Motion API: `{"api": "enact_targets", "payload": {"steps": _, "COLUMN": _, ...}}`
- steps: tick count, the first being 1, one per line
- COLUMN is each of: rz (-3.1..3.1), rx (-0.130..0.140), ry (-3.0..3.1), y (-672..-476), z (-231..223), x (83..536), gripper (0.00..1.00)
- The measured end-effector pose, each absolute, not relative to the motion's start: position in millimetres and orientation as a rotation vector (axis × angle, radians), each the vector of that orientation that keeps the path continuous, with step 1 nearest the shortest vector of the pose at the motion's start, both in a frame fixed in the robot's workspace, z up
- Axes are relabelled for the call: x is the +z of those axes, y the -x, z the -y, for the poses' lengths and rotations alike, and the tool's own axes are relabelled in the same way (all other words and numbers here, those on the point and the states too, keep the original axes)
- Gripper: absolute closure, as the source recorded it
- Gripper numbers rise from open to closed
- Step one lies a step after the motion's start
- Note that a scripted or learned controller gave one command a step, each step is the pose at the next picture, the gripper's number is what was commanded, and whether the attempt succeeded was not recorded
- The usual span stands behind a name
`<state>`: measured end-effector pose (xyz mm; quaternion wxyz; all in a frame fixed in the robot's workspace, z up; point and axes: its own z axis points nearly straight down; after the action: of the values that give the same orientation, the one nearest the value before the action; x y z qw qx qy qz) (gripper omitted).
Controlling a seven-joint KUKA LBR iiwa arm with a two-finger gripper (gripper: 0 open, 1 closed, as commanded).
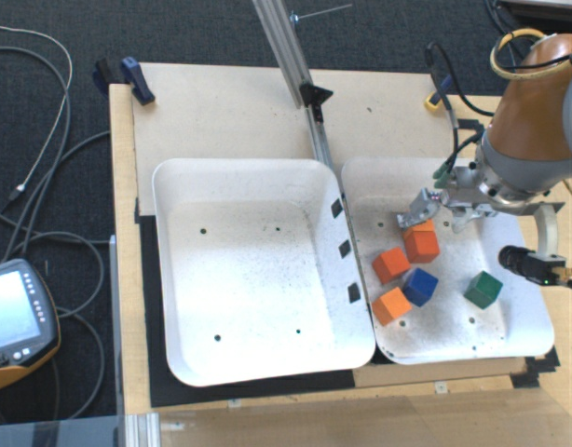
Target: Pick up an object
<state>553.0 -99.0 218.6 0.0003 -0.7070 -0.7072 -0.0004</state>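
**Ana:** Gripper [424, 214] low over the right bin [510, 338], right at the top edge of an orange-red cube [422, 244]. Whether it's open or closed can't be told from this angle.

**Ben:** Nothing visibly between its tips, so no hold yet. That cube sits mid-bin, with another orange-red block [390, 264], a blue cube [420, 287] and an orange one [392, 304] clustered just below (a green cube [483, 290] lies apart).

**Ana:** Probably light, rigid blocks; flat faces shouldn't slip much.

**Ben:** Best bet: squeeze two opposite flat sides, squarely, clear of the neighbours.
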Motion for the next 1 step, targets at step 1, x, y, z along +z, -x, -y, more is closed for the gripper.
{"api": "enact_targets", "payload": {"steps": 1, "rz": 2.224, "rx": -0.006, "ry": 2.227, "y": -591.7, "z": 87.6, "x": 132.4, "gripper": 0.0}}
